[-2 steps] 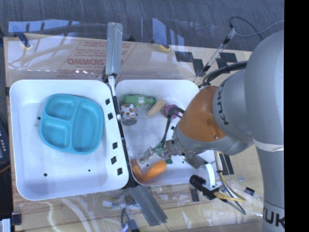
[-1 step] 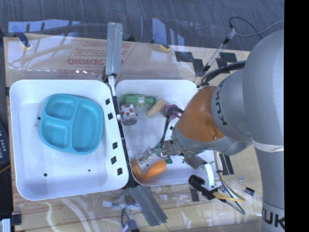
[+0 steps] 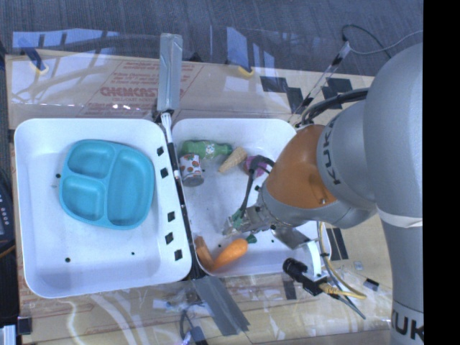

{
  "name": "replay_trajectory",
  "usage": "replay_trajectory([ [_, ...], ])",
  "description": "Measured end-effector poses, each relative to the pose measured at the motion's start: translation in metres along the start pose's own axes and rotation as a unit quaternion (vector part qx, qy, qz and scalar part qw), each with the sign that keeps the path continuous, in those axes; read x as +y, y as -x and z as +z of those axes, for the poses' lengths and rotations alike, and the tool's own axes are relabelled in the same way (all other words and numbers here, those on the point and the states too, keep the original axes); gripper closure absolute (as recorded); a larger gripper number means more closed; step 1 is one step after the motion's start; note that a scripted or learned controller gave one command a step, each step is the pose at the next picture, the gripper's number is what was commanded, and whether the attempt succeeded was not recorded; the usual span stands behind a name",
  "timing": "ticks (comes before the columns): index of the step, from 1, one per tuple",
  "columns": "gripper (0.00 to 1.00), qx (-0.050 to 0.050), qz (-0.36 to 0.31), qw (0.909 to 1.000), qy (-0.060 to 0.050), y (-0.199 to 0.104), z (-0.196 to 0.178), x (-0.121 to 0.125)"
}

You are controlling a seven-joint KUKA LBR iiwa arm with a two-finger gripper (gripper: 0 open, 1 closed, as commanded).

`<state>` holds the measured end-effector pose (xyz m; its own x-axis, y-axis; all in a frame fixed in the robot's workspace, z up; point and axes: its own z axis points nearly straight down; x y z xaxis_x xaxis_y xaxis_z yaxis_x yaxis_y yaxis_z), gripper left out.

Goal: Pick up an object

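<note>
Reaching in from the right, the grey arm [image 3: 388, 142] with its orange band [image 3: 298, 175] covers much of the right bin [image 3: 215, 126] and is the largest thing in sight. Its gripper [image 3: 243, 223] hangs low over the right bin's front half, just above and beside the carrot; whether its pincer is open or closed cannot be told from this angle, and nothing can be seen held in it.

The 2 white bins sit side by side on the bench. The left bin [image 3: 43, 264] carries a light blue divided plate [image 3: 108, 183] with 3 compartments, lying flat toward its back left.

In the right bin the things to pick are smaller. An orange carrot [image 3: 223, 256] lies at the front edge near the divider, its tip pointing toward the gripper. A green packet [image 3: 206, 149] lies near the back wall, with a pale cone-shaped piece [image 3: 231, 160] just to its right. A small can with a spotted label [image 3: 191, 169] stands just in front of the green packet, close to the divider. A purple item [image 3: 256, 165] peeks out beside the orange band, with a thin dark handle [image 3: 248, 189] running from it down toward the gripper.
</note>
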<state>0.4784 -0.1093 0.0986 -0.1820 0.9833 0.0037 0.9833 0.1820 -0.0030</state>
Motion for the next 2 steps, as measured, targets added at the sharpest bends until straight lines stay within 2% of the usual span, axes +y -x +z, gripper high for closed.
replay_trajectory([
  [1, 0.0, 0.0, 0.0, 1.0, 0.0, -0.0001, 0.0, 0.0],
  [2, 0.0, 0.0, -0.048, 0.9989, -0.001, -0.0042, 0.008, -0.001],
])
